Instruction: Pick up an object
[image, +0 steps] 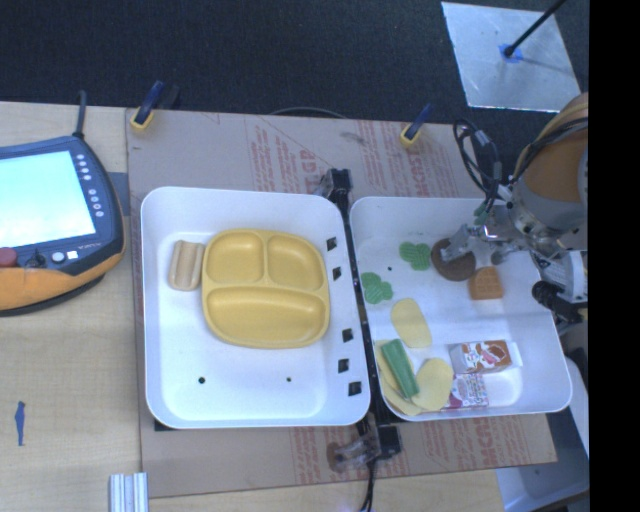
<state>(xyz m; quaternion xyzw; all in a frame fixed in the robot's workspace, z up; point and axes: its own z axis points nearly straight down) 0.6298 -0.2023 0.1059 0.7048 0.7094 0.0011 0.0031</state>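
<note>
End effector (468, 243) above brown disc (452, 264) (round, no long axis); grip state unclear.

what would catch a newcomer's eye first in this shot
Most likely the big yellow divided tray in the left bin, with a small tan piece at its left edge. Next, the grey and orange arm over the right bin, its gripper by a brown round piece.
</note>
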